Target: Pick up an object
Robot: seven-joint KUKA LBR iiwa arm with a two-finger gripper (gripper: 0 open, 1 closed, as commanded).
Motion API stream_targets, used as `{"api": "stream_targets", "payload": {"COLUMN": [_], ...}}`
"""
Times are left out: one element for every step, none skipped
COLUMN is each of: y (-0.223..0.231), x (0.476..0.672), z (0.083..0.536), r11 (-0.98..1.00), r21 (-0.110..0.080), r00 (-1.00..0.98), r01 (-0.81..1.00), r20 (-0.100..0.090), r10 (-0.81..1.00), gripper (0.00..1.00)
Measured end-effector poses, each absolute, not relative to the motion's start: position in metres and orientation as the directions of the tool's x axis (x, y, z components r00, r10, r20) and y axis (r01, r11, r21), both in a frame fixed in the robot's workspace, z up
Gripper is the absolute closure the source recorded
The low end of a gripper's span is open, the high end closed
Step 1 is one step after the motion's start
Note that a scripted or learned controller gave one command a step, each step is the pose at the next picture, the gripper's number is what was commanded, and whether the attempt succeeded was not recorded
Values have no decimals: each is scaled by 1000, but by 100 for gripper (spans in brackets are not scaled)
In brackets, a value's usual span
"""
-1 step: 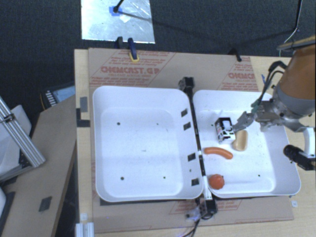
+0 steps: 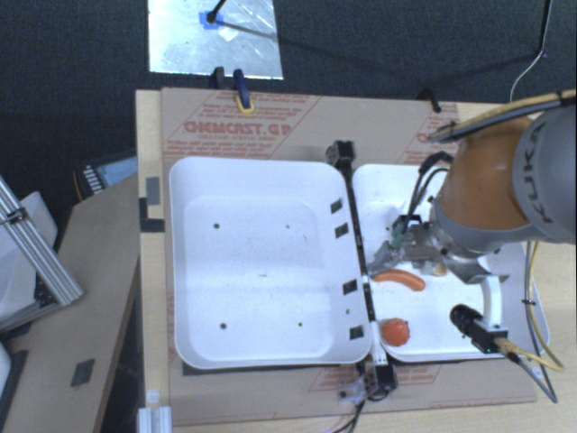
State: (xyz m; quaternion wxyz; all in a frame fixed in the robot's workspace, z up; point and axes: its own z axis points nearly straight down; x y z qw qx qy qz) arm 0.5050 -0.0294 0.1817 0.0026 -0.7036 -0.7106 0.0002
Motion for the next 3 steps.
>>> {"api": "stream_targets", "payload": {"y": [-77, -36, -38], "x": [486, 488, 489], "z": [184, 203, 214], "r11": [-2, 7, 5], "r21": [0, 3, 6], "r00": [2, -7, -5], "r01": [1000, 1000, 1000], "r20": [0, 1, 0], "r10": [1000, 1000, 1000], "gripper": [0, 0, 100]}}
